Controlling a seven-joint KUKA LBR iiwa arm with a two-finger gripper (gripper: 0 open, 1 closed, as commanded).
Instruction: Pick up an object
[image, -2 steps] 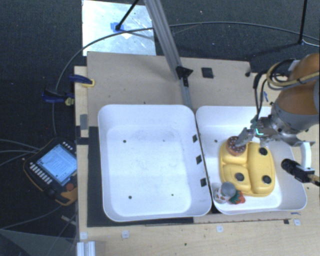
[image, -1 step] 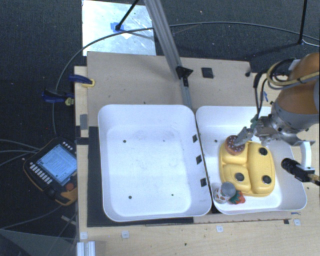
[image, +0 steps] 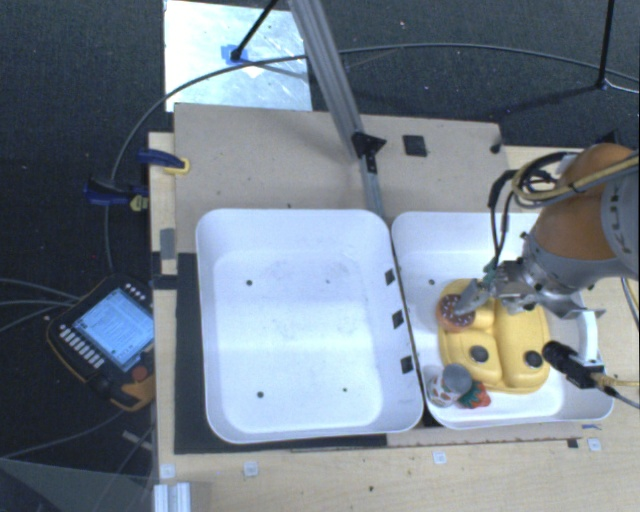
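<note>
In the camera view, the arm (image: 585, 225) reached in from the right over the right-hand bin (image: 420, 240), and its gripper (image: 478, 293) hung low above the cluster of things in that bin's near half. Whether the claw stood apart or together could not be told from this slant; the wrist hid too much of it.

The likeliest target, a large yellow moulded toy (image: 500, 350), lay directly under and just to the near side of the gripper, its long axis running roughly left to right across the bin. A round, donut-like piece with a speckled brown face (image: 456, 312) sat at the toy's left end, just beside the gripper's tip and perhaps touching it. Nearer the front wall lay a small grey-capped object (image: 457, 380) with a red-and-green bit (image: 474, 399) beside it, both tucked against the toy's near-left corner.

The left-hand bin (image: 215, 300) lay well apart from the gripper. So the coming move seemed to turn on a short drop, slightly leftward, rather than any travel across the bench.
</note>
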